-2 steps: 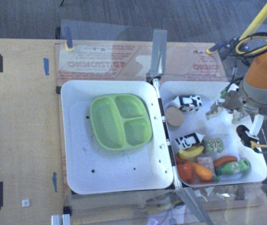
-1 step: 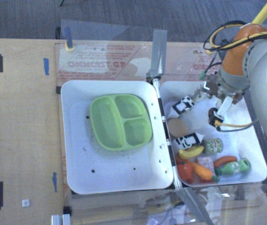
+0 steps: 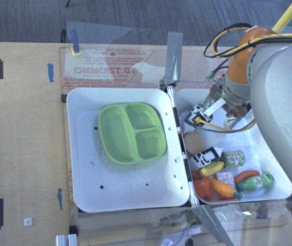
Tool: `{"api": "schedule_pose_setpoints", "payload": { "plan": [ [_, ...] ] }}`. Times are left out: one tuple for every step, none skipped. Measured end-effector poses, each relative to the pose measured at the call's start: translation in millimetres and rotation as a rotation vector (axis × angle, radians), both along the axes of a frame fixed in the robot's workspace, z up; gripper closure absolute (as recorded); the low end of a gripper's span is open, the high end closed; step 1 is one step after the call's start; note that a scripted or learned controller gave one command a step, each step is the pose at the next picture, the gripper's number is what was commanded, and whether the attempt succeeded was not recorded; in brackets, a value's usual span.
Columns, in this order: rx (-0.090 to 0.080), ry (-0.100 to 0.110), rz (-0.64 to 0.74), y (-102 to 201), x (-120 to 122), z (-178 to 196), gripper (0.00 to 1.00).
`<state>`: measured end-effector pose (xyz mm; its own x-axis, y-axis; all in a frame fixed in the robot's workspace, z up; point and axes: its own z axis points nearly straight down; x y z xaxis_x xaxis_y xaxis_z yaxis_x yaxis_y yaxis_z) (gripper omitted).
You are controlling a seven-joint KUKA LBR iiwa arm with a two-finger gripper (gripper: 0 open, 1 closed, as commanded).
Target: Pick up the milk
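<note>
Pale wood tabletop [image 3: 22,137] carries the left bin [image 3: 84,188] with a green divided plate [image 3: 133,132]; faded red print on the sheet [image 3: 110,68] behind it is too blurred to read. In the right bin [image 3: 256,150] the milk [image 3: 208,156], a small black-and-white patched carton with no legible label, lies tilted against a yellow banana [image 3: 211,168]; it looks light, stiff and smooth, best pinched across its flat sides. Further right, the gripper [image 3: 231,113] hangs apart from it, and whether it is open or closed cannot be told.

milk [image 3: 207,156] | lil black-and-white carton | lying flat, skewed a bit | right bin [image 3: 261,140], by its left wall, just beside the yellow banana [image 3: 211,168]
</note>
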<state>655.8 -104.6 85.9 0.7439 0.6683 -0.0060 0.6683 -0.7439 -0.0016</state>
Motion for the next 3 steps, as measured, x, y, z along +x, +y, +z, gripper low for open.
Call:
{"api": "schedule_pose_setpoints", "payload": {
  "plan": [
    [0.000, -0.001, 0.005, 2, 1, 9, 1.00],
    [0.003, -0.006, -0.115, -2, -19, 1, 1.00],
    [0.004, 0.003, -0.106, 59, -82, 101, 1.00]
  ]
}}
